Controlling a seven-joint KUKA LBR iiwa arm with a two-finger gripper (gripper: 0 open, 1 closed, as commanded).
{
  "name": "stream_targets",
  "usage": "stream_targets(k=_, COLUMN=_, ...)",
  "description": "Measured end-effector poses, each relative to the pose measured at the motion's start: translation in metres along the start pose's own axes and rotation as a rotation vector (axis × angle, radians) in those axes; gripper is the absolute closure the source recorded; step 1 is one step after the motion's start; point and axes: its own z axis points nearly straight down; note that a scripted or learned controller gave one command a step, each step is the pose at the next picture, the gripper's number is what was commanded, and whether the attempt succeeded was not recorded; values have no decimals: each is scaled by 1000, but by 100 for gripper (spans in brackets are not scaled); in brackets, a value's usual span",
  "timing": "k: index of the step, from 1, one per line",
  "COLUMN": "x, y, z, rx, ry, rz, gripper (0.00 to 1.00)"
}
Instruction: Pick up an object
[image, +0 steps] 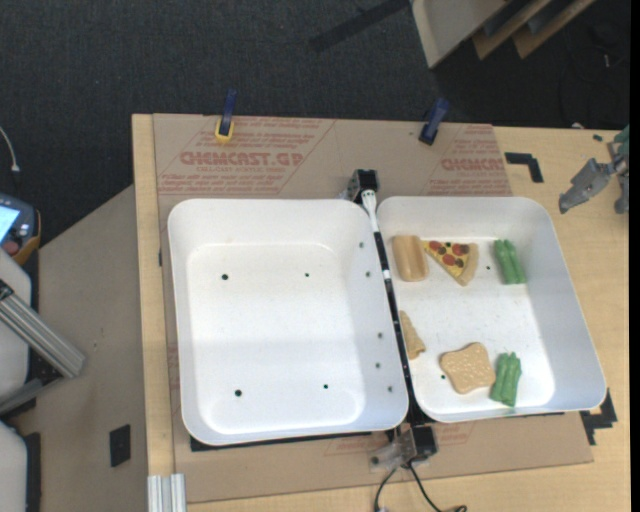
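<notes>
Nothing grasped yet; gripper (593, 185) parked off the right bin's (570, 330) far right corner, finger state indeterminable; pizza slice (451, 257) untouched inside

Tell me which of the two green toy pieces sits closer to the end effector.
The green piece at the far end of the right bin, beside the pizza slice. The other green piece lies at the near end, touching the toast.
</notes>
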Motion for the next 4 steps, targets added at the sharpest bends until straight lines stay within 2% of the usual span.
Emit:
stream_targets(k=1, x=1, y=57, z=-5, rx=-1, ry=0, rz=-4, gripper=0)
stream_targets(k=2, x=1, y=75, z=-13, rx=0, ry=0, rz=-4, gripper=0)
stream_targets(k=4, x=1, y=74, z=-51, rx=0, ry=0, rz=-3, gripper=0)
